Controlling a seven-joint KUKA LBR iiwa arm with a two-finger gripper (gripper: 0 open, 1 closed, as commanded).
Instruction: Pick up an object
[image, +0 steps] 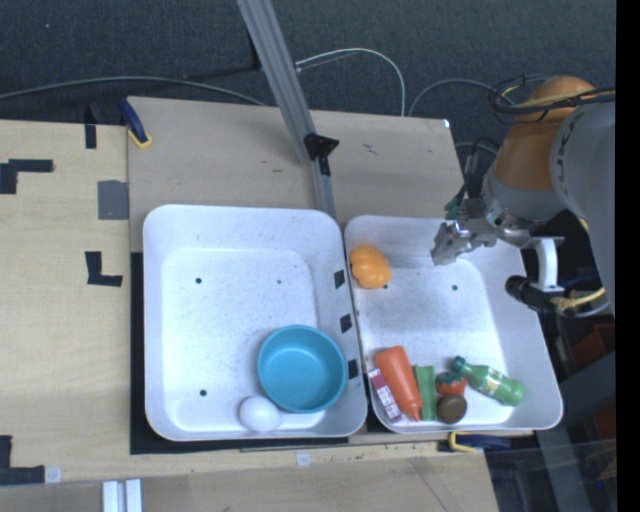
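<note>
Left bin (180, 240): blue bowl (300, 368), white ball (260, 412)

A pale wooden bench (230, 165) stands on dark carpet (120, 45).

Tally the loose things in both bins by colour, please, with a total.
Blue: 1, bowl
White: 1, ball
Orange: 2, round fruit, carrot
Green: 2, bottle, small packet
Brown: 1, round lump
Total: 7

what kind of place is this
Likely a robot lab bench for grasping trials: two white bins holding toy items such as an orange carrot, a grey arm's gripper, and loose cables.
</note>
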